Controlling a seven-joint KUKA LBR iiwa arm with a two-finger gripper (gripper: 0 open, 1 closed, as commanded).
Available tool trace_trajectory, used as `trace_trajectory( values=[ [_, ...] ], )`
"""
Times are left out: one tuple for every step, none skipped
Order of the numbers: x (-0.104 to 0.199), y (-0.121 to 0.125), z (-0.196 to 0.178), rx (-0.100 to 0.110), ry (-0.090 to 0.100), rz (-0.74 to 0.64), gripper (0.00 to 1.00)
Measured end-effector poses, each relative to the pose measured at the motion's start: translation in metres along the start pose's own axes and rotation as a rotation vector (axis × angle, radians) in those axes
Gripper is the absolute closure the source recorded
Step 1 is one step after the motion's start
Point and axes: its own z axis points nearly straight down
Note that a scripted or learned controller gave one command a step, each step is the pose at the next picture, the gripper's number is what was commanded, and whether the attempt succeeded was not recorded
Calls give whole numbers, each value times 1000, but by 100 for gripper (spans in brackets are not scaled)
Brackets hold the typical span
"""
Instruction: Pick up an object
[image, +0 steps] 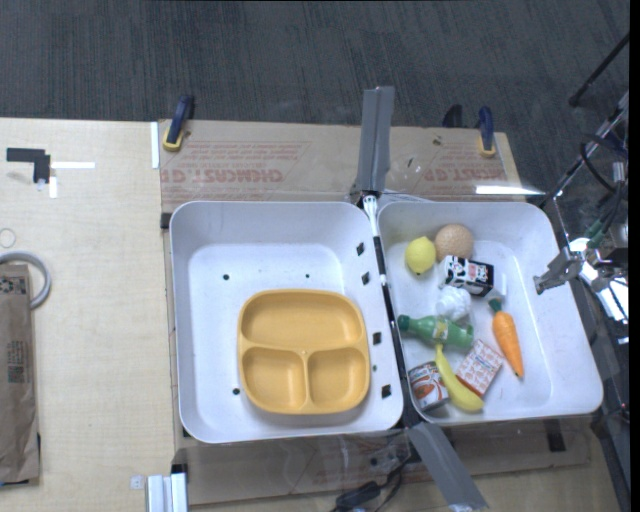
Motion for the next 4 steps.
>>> trace_trajectory(
  values=[
    [11, -14, 123, -1, 0, -221, 0],
    [1, -7, 162, -10, -3, -219, 0],
    [1, -7, 154, -10, -3, -217, 100],
    [45, -36, 149, -2, 0, -203, 100]
  ],
)
